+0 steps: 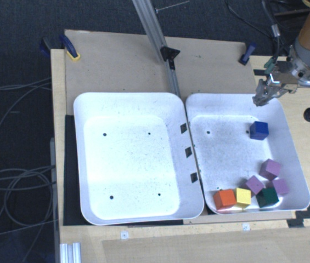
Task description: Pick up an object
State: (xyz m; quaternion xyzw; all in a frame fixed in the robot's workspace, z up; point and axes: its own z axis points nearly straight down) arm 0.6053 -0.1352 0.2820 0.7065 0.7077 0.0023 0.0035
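In the right bin (223, 149) a blue cube (258, 130) lies alone near the far right side. Along the near right corner sit an orange cube (225, 198), a yellow cube (243, 196), a green cube (266, 197) and three purple cubes (270, 169) (254, 184) (280, 187). My gripper (263, 97) hangs over the far right rim of that bin, a short way behind the blue cube and well above it. Nothing shows in its grasp.
The left bin (81, 147) stands beside the right one, joined by black clips (187, 152). A slanted metal bar (153, 29) crosses the back of the bench. Blue clamps (69, 47) (247, 52) hold the board's far corners. Cables lie on the floor at left.
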